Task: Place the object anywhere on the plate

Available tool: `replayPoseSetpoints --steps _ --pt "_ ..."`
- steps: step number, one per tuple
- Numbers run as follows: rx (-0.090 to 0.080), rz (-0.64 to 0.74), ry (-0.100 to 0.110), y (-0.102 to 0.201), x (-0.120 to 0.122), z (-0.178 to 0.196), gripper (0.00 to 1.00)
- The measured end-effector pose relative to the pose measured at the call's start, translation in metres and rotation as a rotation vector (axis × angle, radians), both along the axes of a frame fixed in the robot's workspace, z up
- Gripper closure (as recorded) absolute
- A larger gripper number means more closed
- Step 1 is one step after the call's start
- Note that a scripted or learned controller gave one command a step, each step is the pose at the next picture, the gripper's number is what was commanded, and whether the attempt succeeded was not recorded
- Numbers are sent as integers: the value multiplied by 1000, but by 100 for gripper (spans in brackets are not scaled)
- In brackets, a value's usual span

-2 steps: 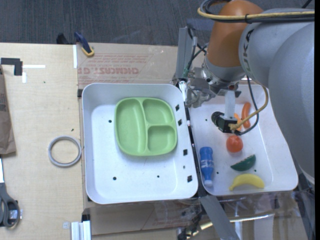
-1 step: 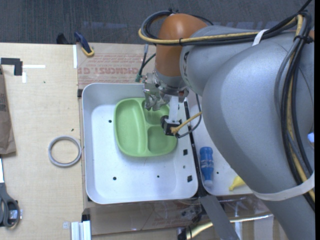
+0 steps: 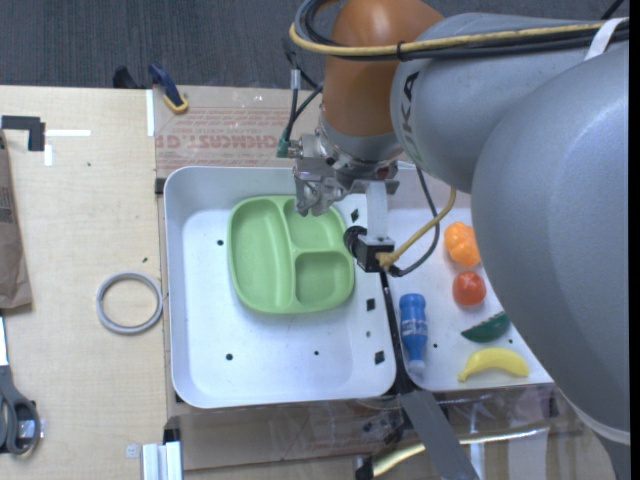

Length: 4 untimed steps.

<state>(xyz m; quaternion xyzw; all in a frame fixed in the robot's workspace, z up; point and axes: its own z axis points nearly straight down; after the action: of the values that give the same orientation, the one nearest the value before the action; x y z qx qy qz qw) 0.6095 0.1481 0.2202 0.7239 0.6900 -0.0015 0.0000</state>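
Arm is reaching in from the right, its grey body and orange band covering much of the right bin. Gripper is hanging over the upper edge of the green divided plate, near the ridge between compartments; whether it is apart, together or clamped on anything cannot be told from this angle. Plate is lying in the left bin, toward its upper middle. In the right bin, an orange fruit, a red tomato-like piece, a dark green piece, a yellow banana and a blue bottle are sitting well apart from the plate. A tape ring is lying on the bench left of the bins.
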Motion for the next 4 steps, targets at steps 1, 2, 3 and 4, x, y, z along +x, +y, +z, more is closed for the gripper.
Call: replayPoseSetpoints --steps 1,2,3,4 --pt "1 240 1 -44 21 -90 100" --pt "0 329 -2 -94 50 31 100" --pt "1 392 2 -45 49 -89 100" --pt "0 498 -3 -152 50 80 100"
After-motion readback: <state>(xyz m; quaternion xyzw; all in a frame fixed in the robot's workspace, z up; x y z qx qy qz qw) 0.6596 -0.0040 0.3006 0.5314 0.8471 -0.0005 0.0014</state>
